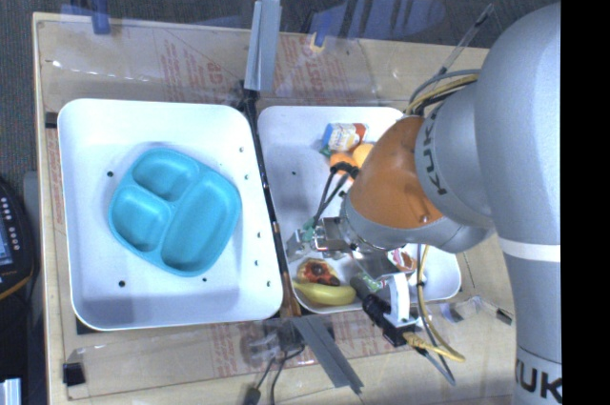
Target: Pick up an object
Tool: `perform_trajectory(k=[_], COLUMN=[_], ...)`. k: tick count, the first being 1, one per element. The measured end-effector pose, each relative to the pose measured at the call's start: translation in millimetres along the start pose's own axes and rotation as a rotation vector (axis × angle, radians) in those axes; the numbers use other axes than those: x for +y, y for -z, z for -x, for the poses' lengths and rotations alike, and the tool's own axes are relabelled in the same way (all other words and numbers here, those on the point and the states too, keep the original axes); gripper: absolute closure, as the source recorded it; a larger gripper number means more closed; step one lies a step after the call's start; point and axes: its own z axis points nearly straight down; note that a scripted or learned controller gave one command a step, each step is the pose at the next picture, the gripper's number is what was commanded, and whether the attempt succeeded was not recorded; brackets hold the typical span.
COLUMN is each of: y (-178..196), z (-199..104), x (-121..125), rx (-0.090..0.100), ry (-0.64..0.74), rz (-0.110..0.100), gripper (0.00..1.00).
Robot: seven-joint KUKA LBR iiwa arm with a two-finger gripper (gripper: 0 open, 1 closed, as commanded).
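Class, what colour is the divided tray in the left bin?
Light blue tray, seen in the camera view.

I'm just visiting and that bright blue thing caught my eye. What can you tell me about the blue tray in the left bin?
The blue tray is a rounded, glossy dish that looks like moulded plastic, split by raised ridges into three compartments. It lies flat and slightly turned on the floor of the left white bin, near the middle, apart from the walls. The arm works over the other bin.

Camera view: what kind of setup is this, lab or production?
Likely a lab bench for robot grasping trials. Two white bins, left and right, sit side by side on a taped board; the arm hangs over small items such as a banana, while a blue tray lies in the left bin.
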Motion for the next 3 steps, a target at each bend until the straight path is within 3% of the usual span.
perform_trajectory(k=[1,2,3], y=[9.0,9.9,-1.4], z=[-5.9,-1.0,0.1], x=[1.6,1.4,35.5], rx=[0.011,0.004,0.005], ry=[0.011,0.005,0.005], rz=[-0.004,-0.002,-0.004], gripper=[1.00,0.00,0.00])
